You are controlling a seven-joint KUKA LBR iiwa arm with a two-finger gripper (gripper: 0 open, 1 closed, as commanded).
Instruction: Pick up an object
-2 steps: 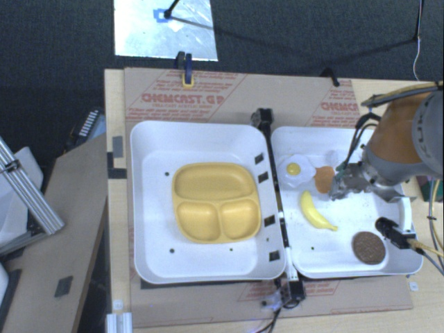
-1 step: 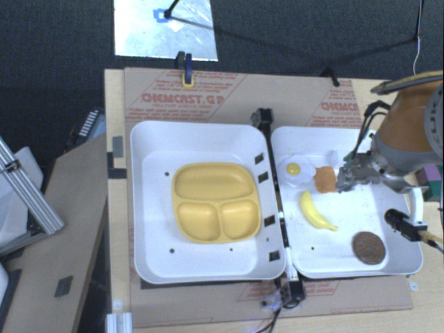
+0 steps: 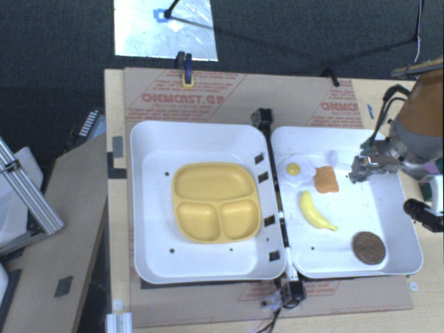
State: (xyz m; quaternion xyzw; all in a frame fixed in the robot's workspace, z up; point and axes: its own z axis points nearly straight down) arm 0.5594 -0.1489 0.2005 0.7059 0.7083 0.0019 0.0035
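The right bin [image 3: 399, 220] holds a fried egg toy [image 3: 296, 170], an orange bread-like piece [image 3: 326, 180], a yellow banana [image 3: 316, 212] and a brown round cookie [image 3: 368, 248]. My gripper [image 3: 359, 170] hangs over the right bin's upper right part, just right of the orange piece and apart from it. Nothing shows between its fingers. The arm comes in from the right edge.
The left bin [image 3: 149, 186] holds a yellow three-compartment tray [image 3: 211, 201]. A black divider with clips [image 3: 270, 186] runs between the bins. A yellow clamp [image 3: 186, 71] sits at the bench's back edge.
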